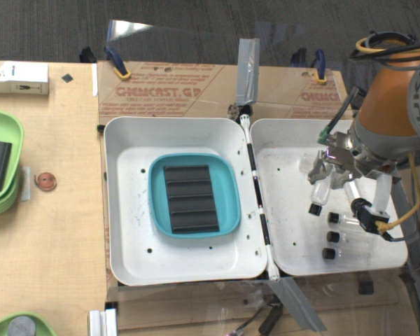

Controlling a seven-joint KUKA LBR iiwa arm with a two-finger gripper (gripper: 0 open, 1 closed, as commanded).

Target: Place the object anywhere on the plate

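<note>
A black ribbed rectangular object (pixel 191 199) lies flat in the middle of the teal plate (pixel 229 203), which sits in the left white bin (pixel 126 187). My gripper (pixel 334 208) hangs over the right bin (pixel 287 243), well to the right of the plate. Its clear fingers (pixel 320 191) with dark tips point down and stand apart, with nothing between them. A few small dark bits (pixel 330 237) show on the bin floor just under the gripper; I cannot tell what they are.
A divider ridge (pixel 255 187) runs between the two bins. Cardboard (pixel 168 89) with blue clamps lies behind them. On the bench to the left are a green tray (pixel 7 135), a white box (pixel 17 79) and a small reddish disc (pixel 45 181).
</note>
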